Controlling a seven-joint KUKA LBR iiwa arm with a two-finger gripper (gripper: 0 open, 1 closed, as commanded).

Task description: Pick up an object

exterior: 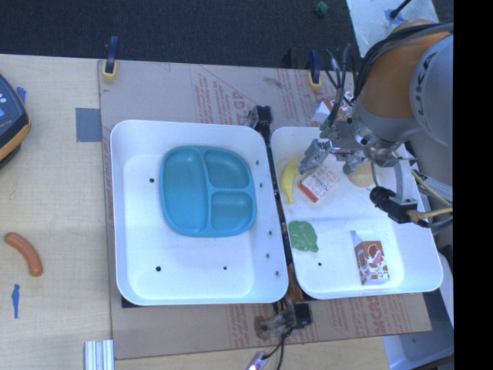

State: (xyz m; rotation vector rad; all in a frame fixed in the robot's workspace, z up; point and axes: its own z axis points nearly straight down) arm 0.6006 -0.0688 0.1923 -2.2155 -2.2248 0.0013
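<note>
In the right bin (400, 284) lie a yellow banana (288, 180), a green leafy toy (302, 236), a small red-and-white carton (318, 183), a brown-and-red packet (371, 261) and a pale yellow item (359, 177) partly hidden by the arm. My gripper (330, 159) hangs over the far part of this bin, just above and behind the red-and-white carton. It is open, with its fingers spread and nothing between them. The banana lies just to its left.
The left bin (131, 276) holds a blue divided plate (208, 190). A black clip (263, 116) sits at the far end of the seam between the bins. On the bench to the left lie a sausage toy (25, 253) and a yellow-and-black device (9, 122).
</note>
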